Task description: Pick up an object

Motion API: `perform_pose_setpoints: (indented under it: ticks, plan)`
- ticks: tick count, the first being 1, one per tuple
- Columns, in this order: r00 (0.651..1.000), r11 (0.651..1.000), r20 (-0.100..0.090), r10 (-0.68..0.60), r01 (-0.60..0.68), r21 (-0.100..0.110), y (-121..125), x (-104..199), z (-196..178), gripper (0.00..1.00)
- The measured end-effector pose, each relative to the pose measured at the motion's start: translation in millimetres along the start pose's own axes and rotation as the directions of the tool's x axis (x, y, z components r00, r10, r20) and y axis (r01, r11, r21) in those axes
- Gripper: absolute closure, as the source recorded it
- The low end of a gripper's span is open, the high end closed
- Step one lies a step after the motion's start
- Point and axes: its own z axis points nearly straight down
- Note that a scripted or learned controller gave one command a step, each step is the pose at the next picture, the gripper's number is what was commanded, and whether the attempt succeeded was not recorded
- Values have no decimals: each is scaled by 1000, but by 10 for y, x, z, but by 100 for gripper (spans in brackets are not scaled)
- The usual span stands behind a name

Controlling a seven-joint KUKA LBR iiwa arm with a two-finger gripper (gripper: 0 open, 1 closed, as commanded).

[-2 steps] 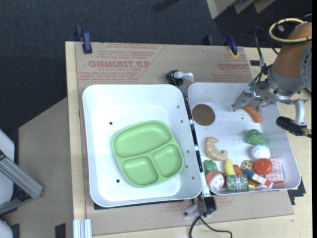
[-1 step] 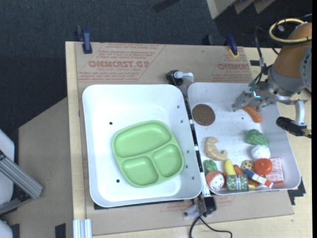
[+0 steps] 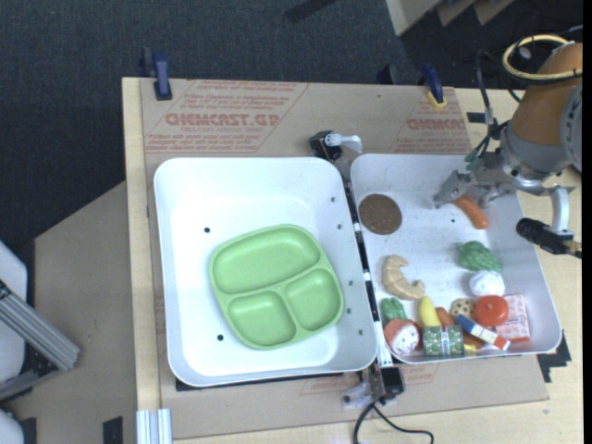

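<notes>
- From the camera above the bench, my gripper (image 3: 465,195) is over the far part of the right bin (image 3: 546,280), reaching in from the right.
- My jaws are spread open and nothing sits between them.
- An orange carrot-like toy (image 3: 474,214) lies just beside my fingertips, on the near side. I cannot tell if I touch it.
- A brown round cookie (image 3: 380,214) lies to the left of my gripper, near the bin's left wall.
- Nearer in the same bin lie a tan croissant (image 3: 400,276), a green leafy toy (image 3: 478,254) and a white ball (image 3: 485,283).
- At the near edge of that bin small toy foods lie packed close together, with an orange-red round one (image 3: 491,309) and a yellow one (image 3: 428,312) among them.
- The left bin (image 3: 185,197) holds a green tray with three sections (image 3: 275,285).
</notes>
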Motion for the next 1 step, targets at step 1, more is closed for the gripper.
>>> perform_pose_setpoints:
  ticks: [1]
  plan:
    - [1000, 1000, 0, 0, 0, 0, 2, 0, 0, 0]
